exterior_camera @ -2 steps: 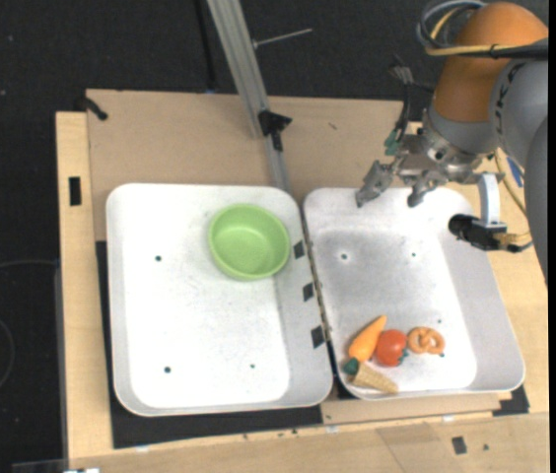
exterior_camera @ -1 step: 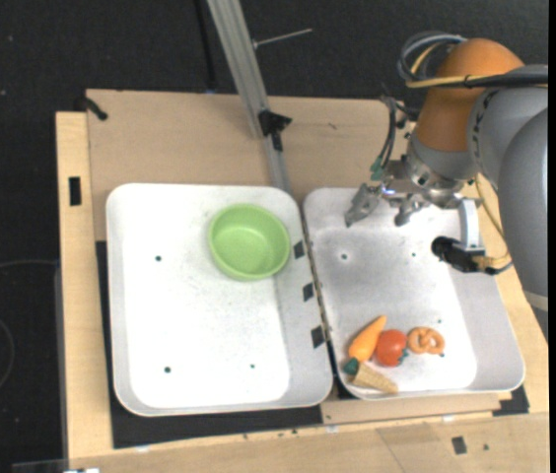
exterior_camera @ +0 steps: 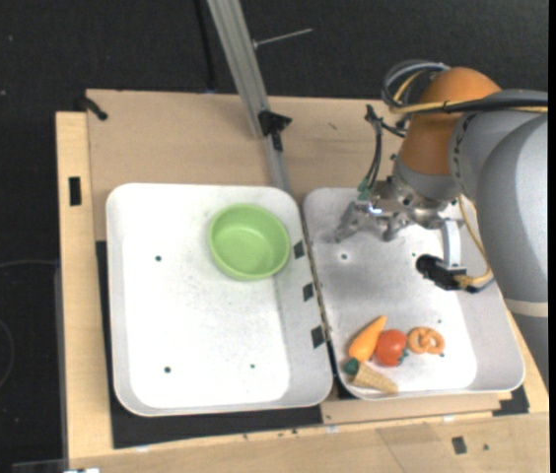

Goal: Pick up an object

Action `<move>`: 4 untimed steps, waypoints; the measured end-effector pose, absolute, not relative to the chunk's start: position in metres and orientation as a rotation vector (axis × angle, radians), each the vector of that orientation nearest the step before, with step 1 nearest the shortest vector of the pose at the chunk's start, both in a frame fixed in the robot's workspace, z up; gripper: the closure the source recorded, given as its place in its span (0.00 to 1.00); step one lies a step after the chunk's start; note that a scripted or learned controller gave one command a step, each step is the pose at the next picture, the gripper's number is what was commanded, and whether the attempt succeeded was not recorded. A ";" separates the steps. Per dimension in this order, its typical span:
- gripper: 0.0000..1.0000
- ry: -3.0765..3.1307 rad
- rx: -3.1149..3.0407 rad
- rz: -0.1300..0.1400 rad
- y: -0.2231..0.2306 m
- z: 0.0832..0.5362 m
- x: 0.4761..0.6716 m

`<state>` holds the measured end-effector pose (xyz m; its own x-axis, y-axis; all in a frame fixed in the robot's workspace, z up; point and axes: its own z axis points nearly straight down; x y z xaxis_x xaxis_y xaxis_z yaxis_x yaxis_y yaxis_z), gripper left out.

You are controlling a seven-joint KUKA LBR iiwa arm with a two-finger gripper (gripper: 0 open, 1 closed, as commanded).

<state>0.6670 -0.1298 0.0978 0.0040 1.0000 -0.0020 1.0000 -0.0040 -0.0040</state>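
Looking down from the fixed camera, the gripper (exterior_camera: 372, 215) is hovering over the far end of the right bin (exterior_camera: 475, 363), and I cannot tell how it is set. Nothing is being carried yet: a carrot (exterior_camera: 366, 338), tomato (exterior_camera: 390, 347), pretzel (exterior_camera: 426, 340) and cone (exterior_camera: 372, 378) are lying at that bin's near edge, well apart from it. A green bowl (exterior_camera: 249, 241) is sitting in the left bin (exterior_camera: 160, 363), so picking is seemingly all still to do.

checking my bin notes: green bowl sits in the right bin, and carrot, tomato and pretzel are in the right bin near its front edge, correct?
Not quite. The green bowl sits in the left bin, not the right, as the camera view shows. The carrot, tomato and pretzel are indeed in the right bin near its front edge.
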 end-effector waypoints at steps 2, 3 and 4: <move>1.00 -2.226 -2.227 -0.008 -0.128 0.178 0.670; 1.00 -2.228 -2.224 -0.006 -0.129 0.223 0.676; 1.00 -2.228 -2.221 -0.005 -0.130 0.254 0.677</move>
